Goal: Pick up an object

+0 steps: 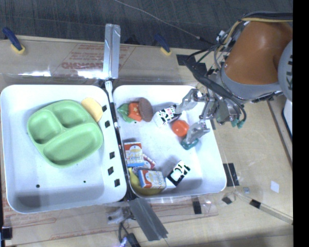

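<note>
Wooden surface (pixel 257 163) carries two white bins. Right bin (pixel 208 163): gripper (pixel 193 115) low, fingers spread wide, holding nothing, astride the orange ball (pixel 179 128). Risk: ball rolls away on closing; neighbouring cow-print toy (pixel 166 115) gets nudged.

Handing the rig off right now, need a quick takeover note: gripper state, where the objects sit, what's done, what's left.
Gripper: jaws open, low in the right bin near its right wall, with nothing between them.
Orange ball: on the bin floor between the two fingers, not lifted.
Black-and-white toy: just left of the ball. Another black-and-white piece lies near the bin's front.
Cartons and the yellow banana: front-left corner of the right bin.
Green divided plate: in the left bin.
Done: arm positioned over the ball.
Left: close, lift, confirm the hold.
</note>
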Available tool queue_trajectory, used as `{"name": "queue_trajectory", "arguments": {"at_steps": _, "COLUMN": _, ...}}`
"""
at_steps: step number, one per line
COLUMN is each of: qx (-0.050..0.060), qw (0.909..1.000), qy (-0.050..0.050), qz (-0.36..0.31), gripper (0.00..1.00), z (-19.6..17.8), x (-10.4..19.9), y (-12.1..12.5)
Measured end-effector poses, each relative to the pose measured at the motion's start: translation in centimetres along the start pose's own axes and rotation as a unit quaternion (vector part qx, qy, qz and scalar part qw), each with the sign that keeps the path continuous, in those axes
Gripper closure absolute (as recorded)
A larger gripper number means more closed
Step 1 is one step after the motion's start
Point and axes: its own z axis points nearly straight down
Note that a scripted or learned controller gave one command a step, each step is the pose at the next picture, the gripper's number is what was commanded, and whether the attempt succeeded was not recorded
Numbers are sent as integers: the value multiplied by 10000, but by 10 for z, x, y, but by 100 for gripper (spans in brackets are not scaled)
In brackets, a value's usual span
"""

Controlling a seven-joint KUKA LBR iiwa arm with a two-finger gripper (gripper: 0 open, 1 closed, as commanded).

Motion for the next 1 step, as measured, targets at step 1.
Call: {"name": "queue_trajectory", "arguments": {"at_steps": 1, "qx": -30, "qw": 9992, "qy": 64, "qz": -390, "gripper": 0, "z": 139, "x": 57, "y": -25}}
